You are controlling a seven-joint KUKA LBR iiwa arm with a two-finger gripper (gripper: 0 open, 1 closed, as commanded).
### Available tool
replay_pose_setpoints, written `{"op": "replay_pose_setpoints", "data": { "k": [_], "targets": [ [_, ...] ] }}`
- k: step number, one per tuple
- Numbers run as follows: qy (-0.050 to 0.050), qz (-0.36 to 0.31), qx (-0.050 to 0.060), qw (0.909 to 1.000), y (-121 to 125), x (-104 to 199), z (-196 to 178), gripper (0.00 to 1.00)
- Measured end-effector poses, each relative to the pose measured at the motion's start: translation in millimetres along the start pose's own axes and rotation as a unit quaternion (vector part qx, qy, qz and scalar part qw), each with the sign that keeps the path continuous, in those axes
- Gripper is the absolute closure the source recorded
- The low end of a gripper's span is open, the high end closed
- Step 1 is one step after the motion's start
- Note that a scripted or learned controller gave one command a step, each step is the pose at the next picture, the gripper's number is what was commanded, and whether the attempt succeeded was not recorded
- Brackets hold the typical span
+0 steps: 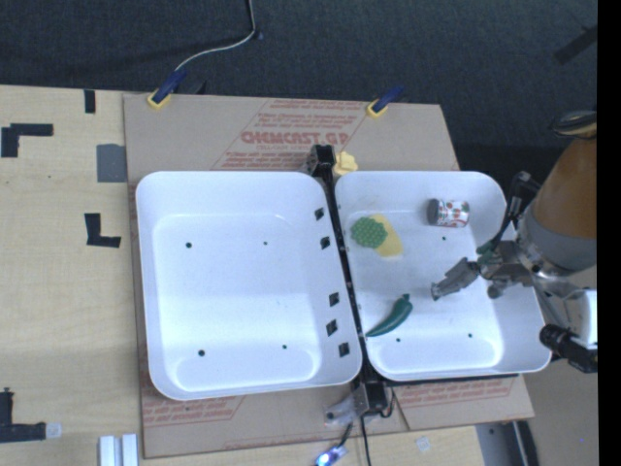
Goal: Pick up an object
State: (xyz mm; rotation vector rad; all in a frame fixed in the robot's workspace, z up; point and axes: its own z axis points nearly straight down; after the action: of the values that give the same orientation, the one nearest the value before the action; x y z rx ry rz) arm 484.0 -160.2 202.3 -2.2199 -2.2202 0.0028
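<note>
Hovering over the right bin (485, 187), the gripper (448, 285) holds nothing; jaw gap unclear. Move down-left to the green pepper toy (391, 316) near the bin's front, then squeeze gently.

Arm (568, 202) cut off at right edge; hand (454, 283) blurred, finger state unreadable.

wooden bench (58, 289) bears cardboard sheet (291, 134) under bins (155, 202).
</note>
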Motion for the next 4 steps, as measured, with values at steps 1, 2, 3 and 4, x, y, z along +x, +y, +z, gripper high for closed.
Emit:
{"op": "replay_pose_setpoints", "data": {
  "k": [1, 2, 3, 4],
  "targets": [
    [0.001, -0.004, 0.0, 1.0, 55.7, 63.6, 117.9, 0.0],
    [-0.001, -0.001, -0.003, 1.0, 116.2, 52.7, 117.0, 0.0],
    [-0.001, -0.002, -0.004, 1.0, 182.1, 55.2, 117.0, 0.0],
    [-0.001, -0.001, 0.002, 1.0, 178.6, 54.3, 107.1, 1.0]
  ]
}}
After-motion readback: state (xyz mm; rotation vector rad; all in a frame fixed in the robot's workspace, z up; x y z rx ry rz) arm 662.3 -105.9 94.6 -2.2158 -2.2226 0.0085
